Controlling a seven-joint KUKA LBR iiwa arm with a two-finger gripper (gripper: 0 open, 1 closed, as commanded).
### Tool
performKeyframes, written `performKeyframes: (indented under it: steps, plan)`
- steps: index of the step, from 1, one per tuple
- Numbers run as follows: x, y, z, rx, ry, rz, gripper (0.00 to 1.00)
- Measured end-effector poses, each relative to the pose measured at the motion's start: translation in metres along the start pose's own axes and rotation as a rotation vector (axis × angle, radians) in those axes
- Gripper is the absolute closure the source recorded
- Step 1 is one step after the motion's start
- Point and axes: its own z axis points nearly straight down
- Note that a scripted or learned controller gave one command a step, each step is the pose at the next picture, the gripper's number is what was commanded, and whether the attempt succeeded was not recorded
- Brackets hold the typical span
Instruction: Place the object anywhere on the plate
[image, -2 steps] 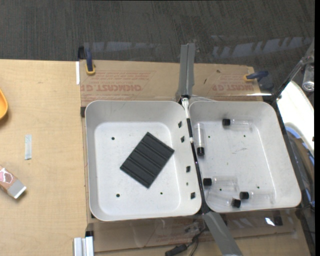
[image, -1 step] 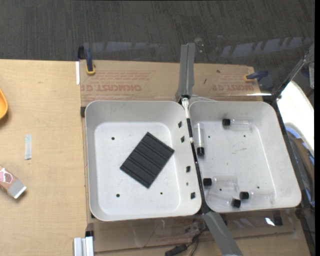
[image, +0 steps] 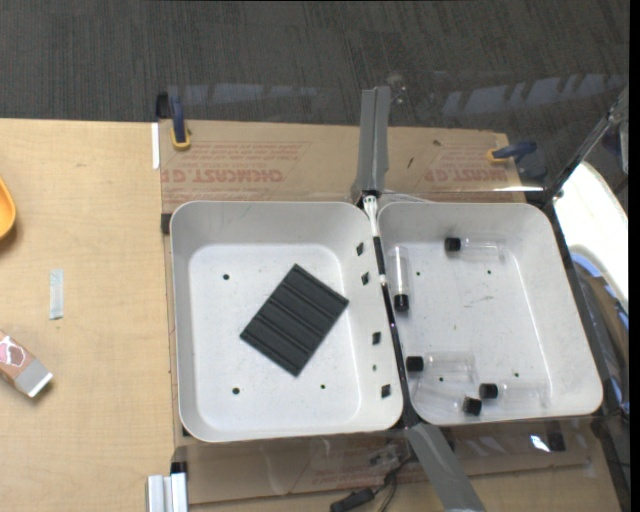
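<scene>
Dark ribbed plate (image: 295, 320): flat in left bin (image: 215, 385). Clear black-capped tubes (image: 455, 244), seemingly four: right bin (image: 485, 325). Pick the divider-side tube (image: 399, 285); grasp mid-body, across its width.

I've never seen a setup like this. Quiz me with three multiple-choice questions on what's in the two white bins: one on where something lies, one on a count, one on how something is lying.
1. Where does the dark ribbed plate lie?
A. left bin
B. right bin
C. on the wooden bench

2. How many clear tubes with black caps are in the right bin?
A. one
B. two
C. four

3. How does the plate sit in its bin?
A. flat, turned at a slant
B. propped against a wall
C. square to the walls

Key: 1 A, it rests on the left bin floor. 2 C, four black caps show there. 3 A, its edges run diagonal to the bin walls.
</scene>
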Motion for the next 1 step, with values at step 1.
performKeyframes:
  steps: [1]
  plan:
    - [0.0014, 0.0005, -0.0067, 0.003, -0.003, -0.002, 1.00]
